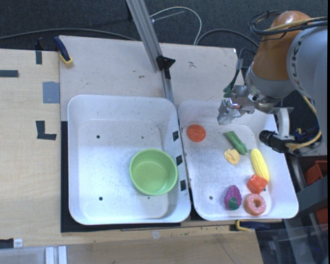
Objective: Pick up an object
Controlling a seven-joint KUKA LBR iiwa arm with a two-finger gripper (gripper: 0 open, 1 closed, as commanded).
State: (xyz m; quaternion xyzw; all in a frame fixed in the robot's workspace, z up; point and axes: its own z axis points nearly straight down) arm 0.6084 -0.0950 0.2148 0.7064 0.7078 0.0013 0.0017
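My gripper [226, 116] hangs over the back of the right bin [209, 166], above the toys and not touching any of them. An orange-red tomato [196, 133] lies to its lower left. A green pepper [236, 142] lies just below the gripper, with a small yellow piece [231, 157] beside it. Further toward the front are a yellow corn cob [259, 164], a red-orange toy [257, 183], a purple grape bunch [231, 197] and a pink donut [255, 204].
A green bowl [153, 171] sits in the left bin [99, 131] near its right wall. A grey metal pole [148, 32] slants up from the bench behind the bins. Black cables [181, 12] loop at the back.
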